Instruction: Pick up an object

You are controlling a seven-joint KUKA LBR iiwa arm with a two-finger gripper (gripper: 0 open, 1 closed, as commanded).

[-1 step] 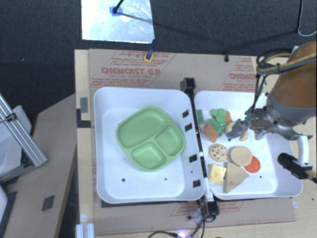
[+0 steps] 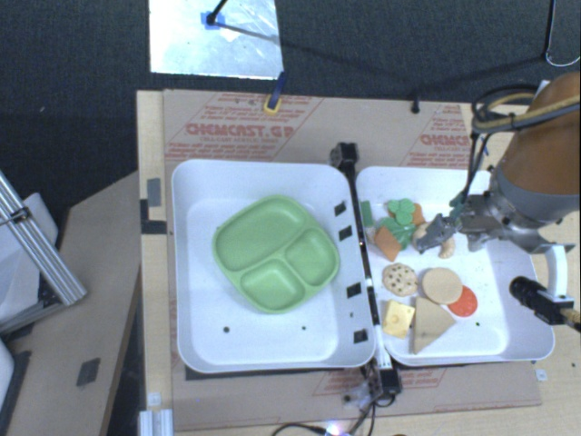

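The gripper (image 2: 438, 234) hovered over toy food (image 2: 397, 228) in the right bin (image 2: 508, 339); fingers apart or together, couldn't tell.

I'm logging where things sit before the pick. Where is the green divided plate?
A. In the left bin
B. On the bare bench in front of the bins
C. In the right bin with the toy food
A: the green divided plate lies in the left bin.

I count two white bins (image 2: 195, 243), one green divided plate (image 2: 275, 252), one cookie (image 2: 398, 279), one red disc (image 2: 464, 302), two cheese wedges (image 2: 398, 317).
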